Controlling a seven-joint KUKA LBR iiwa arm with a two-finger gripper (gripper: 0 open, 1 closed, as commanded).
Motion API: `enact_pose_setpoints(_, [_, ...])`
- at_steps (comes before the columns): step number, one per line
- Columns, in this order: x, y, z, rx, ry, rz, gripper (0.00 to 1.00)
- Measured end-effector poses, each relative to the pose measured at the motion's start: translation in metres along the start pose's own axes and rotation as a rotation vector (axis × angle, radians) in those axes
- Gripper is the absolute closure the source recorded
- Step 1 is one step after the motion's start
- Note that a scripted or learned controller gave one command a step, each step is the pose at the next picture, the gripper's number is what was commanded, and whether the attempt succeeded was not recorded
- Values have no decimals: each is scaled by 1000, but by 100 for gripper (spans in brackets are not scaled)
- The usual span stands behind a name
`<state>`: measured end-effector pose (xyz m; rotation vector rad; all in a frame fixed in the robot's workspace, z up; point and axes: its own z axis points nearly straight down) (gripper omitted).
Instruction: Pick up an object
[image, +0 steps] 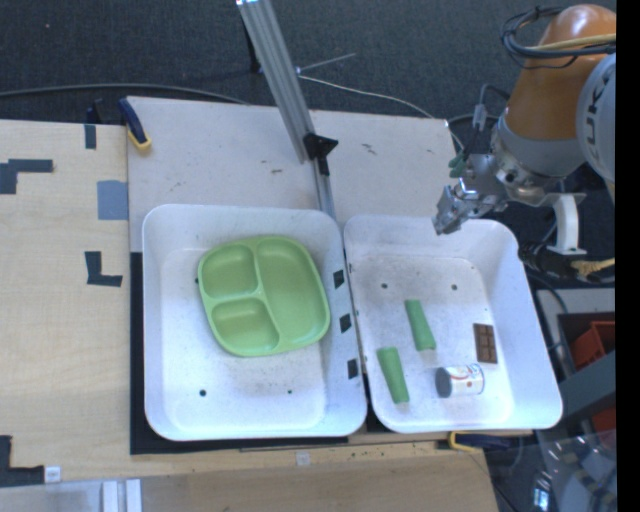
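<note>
Camera view, from above at a slant.

Item: my gripper (447, 222). Position: over the far rim of the right bin (520, 262), near its back wall. Nothing sits between the tips. Whether it stands wide or narrow I cannot tell; it is too small and dark against the rim.

Item: left bin (160, 300). Contents: one green divided plate (264, 295), lying flat near the middle.

Item: right bin. Contents, four pieces, all toward the near half:
- green stick (419, 325), lying roughly lengthwise, about mid-bin.
- second green stick (393, 375), nearer the front, just beside the left wall.
- small brown block (485, 343), toward the right wall.
- small white can (460, 381), on its side, at the front right.

Relation to me: every piece lies well apart from my gripper, nearer the camera and lower in the bin. The mid-bin stick is closest.

Step in hand, as I judge it: approach. To do it well, I would choose the mid-bin stick, since it has bare floor on both sides. I would centre above its middle, turn to close across its narrow width, and descend straight. The can may roll; the block lies flat and offers little to pinch.
</note>
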<state>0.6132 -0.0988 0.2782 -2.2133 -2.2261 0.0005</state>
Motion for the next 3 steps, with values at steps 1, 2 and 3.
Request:
enact_pose_setpoints(1, [52,-10,20,1,-1,0,100])
enact_pose_setpoints(2, [101,-17,37,2,0,0,100])
enact_pose_setpoints(3, [156,-22,32,-1,1,-2,100])
